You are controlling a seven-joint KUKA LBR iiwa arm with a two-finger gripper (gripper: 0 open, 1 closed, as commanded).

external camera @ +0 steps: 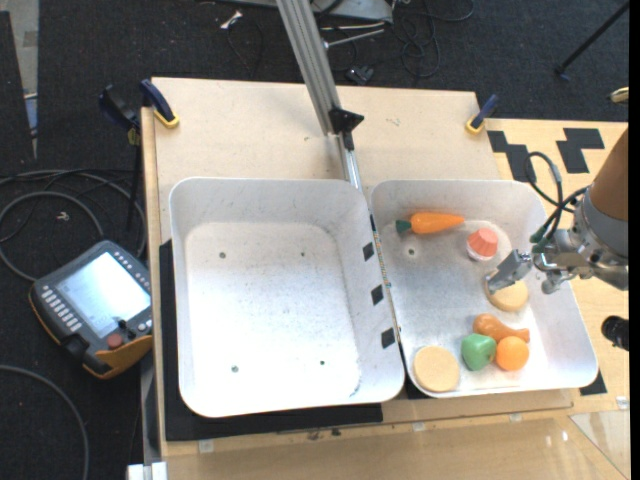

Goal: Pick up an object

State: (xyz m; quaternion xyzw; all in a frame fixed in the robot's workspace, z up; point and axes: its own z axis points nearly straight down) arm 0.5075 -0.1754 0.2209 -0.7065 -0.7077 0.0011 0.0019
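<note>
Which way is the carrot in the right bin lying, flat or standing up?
Flat. The carrot lies on its side on the right bin's floor, green end toward the divider, near the back wall.

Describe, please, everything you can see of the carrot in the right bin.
The carrot is a toy, by its smooth plastic look: an orange tapered body with a small green stub at its left end. It lies flat on the floor of the right bin, near the far wall, lengthwise across the bin. Nothing touches it; the pink-topped piece sits just to its right, apart from it, and the gripper is farther off.
</note>
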